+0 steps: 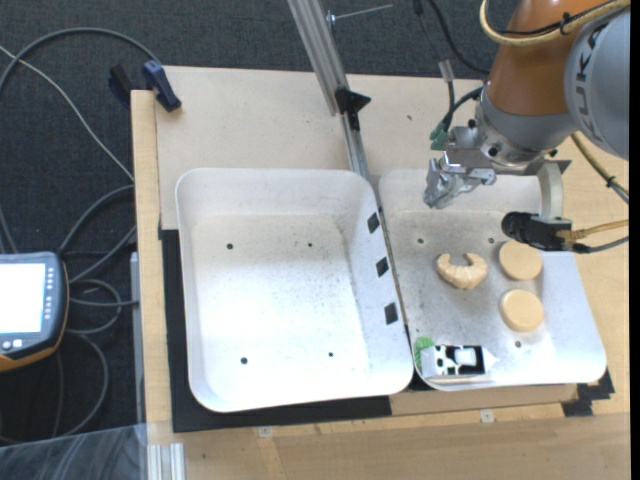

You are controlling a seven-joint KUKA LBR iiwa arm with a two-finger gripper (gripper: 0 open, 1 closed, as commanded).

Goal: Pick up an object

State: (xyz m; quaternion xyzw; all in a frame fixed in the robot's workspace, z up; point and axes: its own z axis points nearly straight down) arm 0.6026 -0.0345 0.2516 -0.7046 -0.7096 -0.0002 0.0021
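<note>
The bench (250,118) carries 2 shallow white bins side by side, and all the loose things lie in the right bin (420,268), in the right half of the frame. That grouping suits the task: everything to be picked sits within easy reach of the arm coming in from the upper right, while the left bin (270,288) at the centre left shows only bare speckled floor and likely serves as a drop place.

A croissant-shaped piece (461,269) lies flat at the middle of the right bin. Just right of it sit 2 tan round discs, the upper disc (520,261) and the lower disc (522,309), close together but apart. A small green, black and white item (455,359) rests against the bin's lower rim. Each lies loose with open floor around it, which probably makes a top-down grab possible on any of them.

The tool (441,190) hangs at the upper part of the right bin, above and to the left of the croissant-shaped piece and well apart from it. Its fingers point down with nothing between them and touch none of the objects; from this slant I cannot tell whether they are spread or pressed together. I judge that no grasp has yet been made.
</note>
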